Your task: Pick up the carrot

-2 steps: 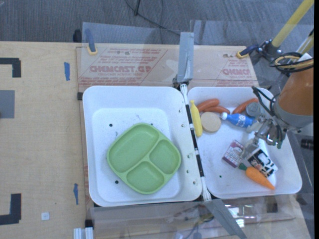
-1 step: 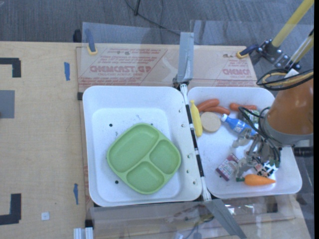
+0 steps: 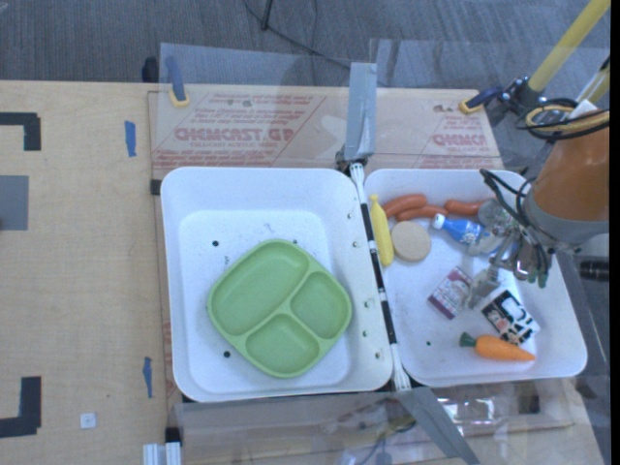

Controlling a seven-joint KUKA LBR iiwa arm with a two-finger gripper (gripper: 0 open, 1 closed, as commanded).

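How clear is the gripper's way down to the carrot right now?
Probably clear. The carrot lies uncovered near the right bin's front edge, with the gripper hovering just behind it; only the black-and-white packet sits close alongside.

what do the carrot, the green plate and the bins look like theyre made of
The small orange carrot with a green stub looks like moulded plastic: even colour, smooth, slightly glossy skin, so probably a toy. The light green three-compartment plate also looks like plastic, matt and uniformly coloured with rounded moulded dividers. The two shallow white bins seem thin formed plastic with rounded rims, though the look leaves that open.
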